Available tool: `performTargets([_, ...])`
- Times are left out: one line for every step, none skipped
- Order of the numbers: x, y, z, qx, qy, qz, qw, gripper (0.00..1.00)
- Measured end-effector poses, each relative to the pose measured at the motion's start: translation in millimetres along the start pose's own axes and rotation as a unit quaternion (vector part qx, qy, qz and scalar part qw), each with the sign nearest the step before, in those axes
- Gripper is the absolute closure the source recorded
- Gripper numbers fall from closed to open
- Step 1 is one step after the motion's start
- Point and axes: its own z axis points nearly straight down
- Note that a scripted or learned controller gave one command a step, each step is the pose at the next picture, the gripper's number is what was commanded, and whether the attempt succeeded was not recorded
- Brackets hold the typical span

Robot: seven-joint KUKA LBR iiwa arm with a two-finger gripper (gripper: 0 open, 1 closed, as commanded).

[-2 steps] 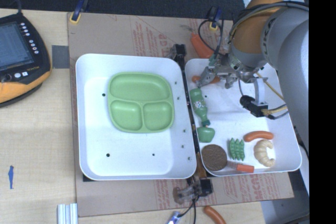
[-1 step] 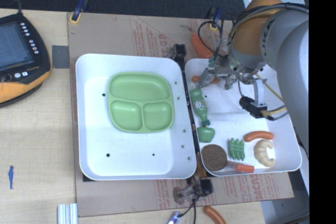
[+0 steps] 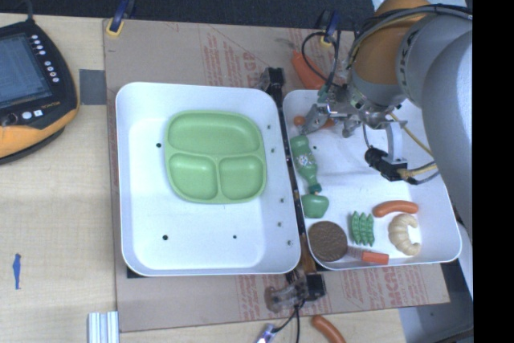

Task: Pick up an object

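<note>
My gripper [image 3: 332,123] hangs low over the far end of the right bin [image 3: 345,177], open, with bare bin floor between its fingers. A small orange piece [image 3: 300,122] lies just left of the left finger, apart from it. Along the bin's left wall lie a green bottle toy [image 3: 303,159] and a green lump [image 3: 315,206]. At the near end sit a brown round cookie [image 3: 327,239], a green ridged piece [image 3: 362,227], a red sausage [image 3: 395,208], a pale croissant [image 3: 404,234] and a small carrot [image 3: 373,257].
The left bin [image 3: 144,197] holds a green divided plate [image 3: 215,155]. A black cable plug [image 3: 385,163] dangles from the wrist over the right bin. A teach pendant [image 3: 28,84] lies at the far left of the bench. An orange toy [image 3: 305,70] lies behind the bins.
</note>
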Motion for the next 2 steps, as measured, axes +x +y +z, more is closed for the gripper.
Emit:
performTargets([0.1,0.0,0.0,0.0,0.0,0.0,1.0,0.0])
performTargets([-3.6,0.2,-0.1,-0.001,0.0,0.001,1.0,0.0])
